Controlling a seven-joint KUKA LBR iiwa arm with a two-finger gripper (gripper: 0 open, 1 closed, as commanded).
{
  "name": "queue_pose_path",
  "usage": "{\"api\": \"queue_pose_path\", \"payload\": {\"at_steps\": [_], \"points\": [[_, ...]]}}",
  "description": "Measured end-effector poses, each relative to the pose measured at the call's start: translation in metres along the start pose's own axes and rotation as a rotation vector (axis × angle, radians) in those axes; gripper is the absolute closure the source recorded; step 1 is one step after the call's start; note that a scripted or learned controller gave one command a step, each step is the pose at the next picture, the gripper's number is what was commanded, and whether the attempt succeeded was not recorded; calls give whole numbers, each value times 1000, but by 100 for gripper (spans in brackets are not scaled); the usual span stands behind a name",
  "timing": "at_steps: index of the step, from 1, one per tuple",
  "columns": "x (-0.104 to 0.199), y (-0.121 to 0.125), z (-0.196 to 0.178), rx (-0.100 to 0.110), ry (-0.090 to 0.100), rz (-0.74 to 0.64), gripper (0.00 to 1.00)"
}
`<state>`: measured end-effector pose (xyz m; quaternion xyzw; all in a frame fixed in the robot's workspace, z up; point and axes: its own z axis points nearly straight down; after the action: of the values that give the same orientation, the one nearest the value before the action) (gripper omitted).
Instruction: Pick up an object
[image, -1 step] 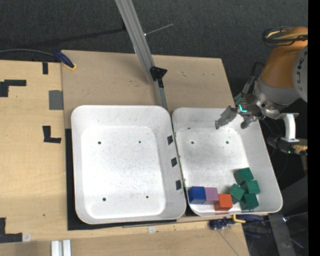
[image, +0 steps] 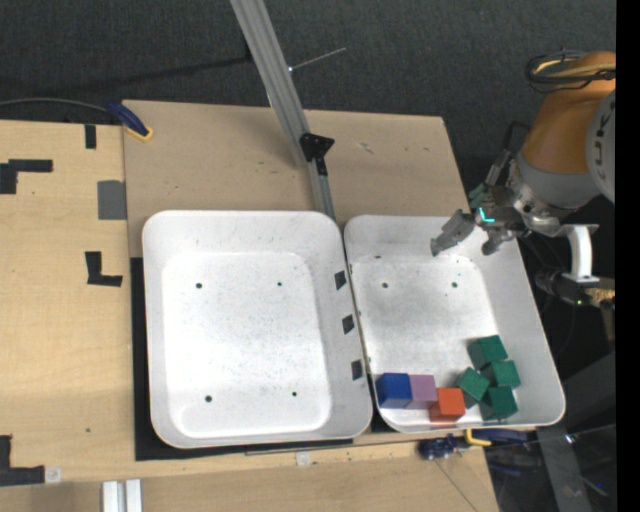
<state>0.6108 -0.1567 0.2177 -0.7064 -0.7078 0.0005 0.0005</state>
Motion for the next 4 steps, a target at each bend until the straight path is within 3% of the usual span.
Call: {"api": "queue_pose_path", "payload": {"at_steps": [3,4], "points": [[-2,-13,129,5,0,0,0],[-1,-12,116,1,1,0,100]]}}
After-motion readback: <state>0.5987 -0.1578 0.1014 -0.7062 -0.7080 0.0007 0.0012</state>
